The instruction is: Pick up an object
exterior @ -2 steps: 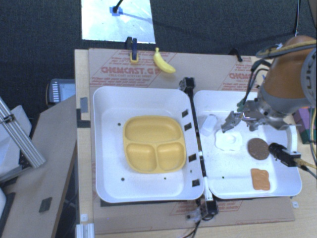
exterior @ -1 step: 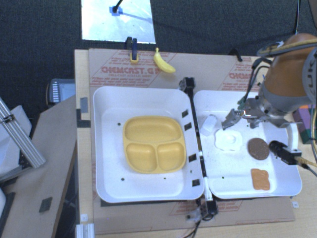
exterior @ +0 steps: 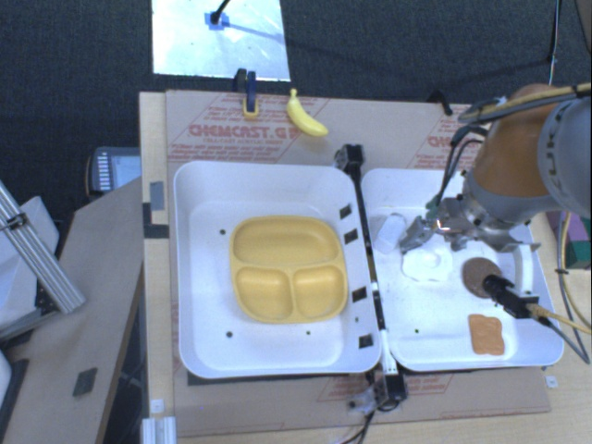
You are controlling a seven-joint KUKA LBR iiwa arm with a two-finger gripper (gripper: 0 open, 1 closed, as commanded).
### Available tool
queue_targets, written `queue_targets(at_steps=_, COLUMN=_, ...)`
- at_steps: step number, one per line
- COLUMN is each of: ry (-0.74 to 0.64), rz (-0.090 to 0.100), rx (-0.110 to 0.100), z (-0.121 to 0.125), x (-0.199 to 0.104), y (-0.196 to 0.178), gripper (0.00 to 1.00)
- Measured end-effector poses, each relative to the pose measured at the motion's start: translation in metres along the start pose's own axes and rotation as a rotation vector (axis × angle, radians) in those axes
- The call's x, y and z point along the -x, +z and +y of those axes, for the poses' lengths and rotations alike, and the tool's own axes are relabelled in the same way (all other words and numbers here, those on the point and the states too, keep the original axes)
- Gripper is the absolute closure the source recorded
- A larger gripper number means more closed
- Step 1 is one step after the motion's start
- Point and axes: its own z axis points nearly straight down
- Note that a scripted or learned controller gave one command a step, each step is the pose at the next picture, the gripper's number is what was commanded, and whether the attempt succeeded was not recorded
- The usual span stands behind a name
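Camera view: pale board w/ red print covers the bench, and 2 white bins sit on it side by side. Left bin holds a yellow 3-section tray, lying flat approx. at the bin's centre. Right bin holds the small pick candidates. Grey arm w/ orange band comes in from the right and bends down over the right bin's far half. A shiny square sheet lies on the dark floor beyond the board.

Gripper is low in the right bin, toward its left side, just above a white round piece. Whether they touch is unclear. Can't tell if the gripper is apart or together: too small and blurred, and nothing is visibly clamped in it.

A brown disc lies just right of the white piece. A tan slice lies nearer the front right corner, apart from both. A faint clear-ish item sits just left of the gripper; its shape is unclear.

A banana lies on the board behind the left bin, w/ a yellow-black clamp near it at the board's far edge.
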Motion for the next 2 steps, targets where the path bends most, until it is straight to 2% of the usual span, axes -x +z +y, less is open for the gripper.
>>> queue_targets(at_steps=2, ry=0.001, rz=0.000, rx=0.001, z=0.002, x=0.005, y=0.078, gripper=0.00)
